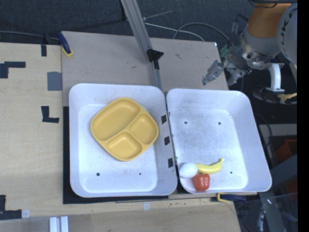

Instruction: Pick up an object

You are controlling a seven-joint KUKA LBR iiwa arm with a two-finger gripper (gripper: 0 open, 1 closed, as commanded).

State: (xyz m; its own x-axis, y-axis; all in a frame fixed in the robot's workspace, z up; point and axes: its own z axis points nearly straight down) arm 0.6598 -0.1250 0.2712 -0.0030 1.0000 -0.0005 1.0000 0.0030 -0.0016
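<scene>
A yellow banana [211, 166], a white egg [188, 170] and a red pepper [201, 181] lie together in the near left corner of the right bin [241, 129]. A yellow three-compartment plate [124, 128] rests in the left bin [79, 144]. My gripper [218, 75] hangs above the bench just beyond the right bin's far edge, well away from the objects. Its fingers stand apart with nothing between them.
A grey metal post [137, 23] slants across the bench behind the bins. Cables [193, 30] lie near the arm at the back right. A blue and yellow clamp [65, 45] sits at the bench's far left corner.
</scene>
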